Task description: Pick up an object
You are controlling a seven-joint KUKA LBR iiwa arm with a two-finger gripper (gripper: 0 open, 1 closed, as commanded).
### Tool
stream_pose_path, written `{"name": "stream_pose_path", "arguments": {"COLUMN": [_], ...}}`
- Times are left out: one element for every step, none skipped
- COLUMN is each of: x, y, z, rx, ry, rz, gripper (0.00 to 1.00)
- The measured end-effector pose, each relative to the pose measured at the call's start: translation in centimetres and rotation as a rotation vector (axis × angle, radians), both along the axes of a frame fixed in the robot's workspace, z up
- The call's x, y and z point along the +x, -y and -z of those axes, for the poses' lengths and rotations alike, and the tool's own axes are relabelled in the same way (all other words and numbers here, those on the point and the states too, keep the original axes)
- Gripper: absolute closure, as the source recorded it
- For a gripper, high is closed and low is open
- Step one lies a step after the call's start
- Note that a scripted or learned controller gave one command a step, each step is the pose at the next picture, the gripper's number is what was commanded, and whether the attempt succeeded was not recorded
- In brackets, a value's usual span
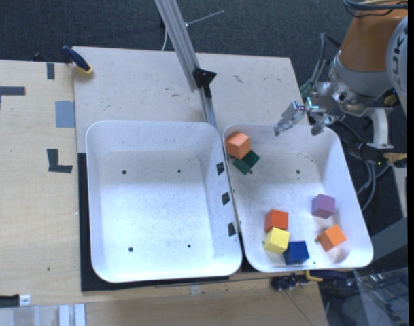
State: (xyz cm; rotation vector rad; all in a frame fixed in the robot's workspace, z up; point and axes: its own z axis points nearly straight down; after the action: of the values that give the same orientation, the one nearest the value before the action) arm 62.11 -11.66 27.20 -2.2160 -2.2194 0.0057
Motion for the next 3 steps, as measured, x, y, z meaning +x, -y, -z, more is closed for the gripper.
{"name": "stream_pose_path", "arguments": {"x": [0.1, -0.1, -0.8], "y": [0.0, 0.2, -0.7], "z": [-0.3, 4.1, 9.8], "rx": [-0.001, -0.002, -0.001], "ry": [0.005, 0.000, -0.001], "rz": [-0.001, 0.000, 0.000], "gripper": [0.00, 0.00, 0.00]}}
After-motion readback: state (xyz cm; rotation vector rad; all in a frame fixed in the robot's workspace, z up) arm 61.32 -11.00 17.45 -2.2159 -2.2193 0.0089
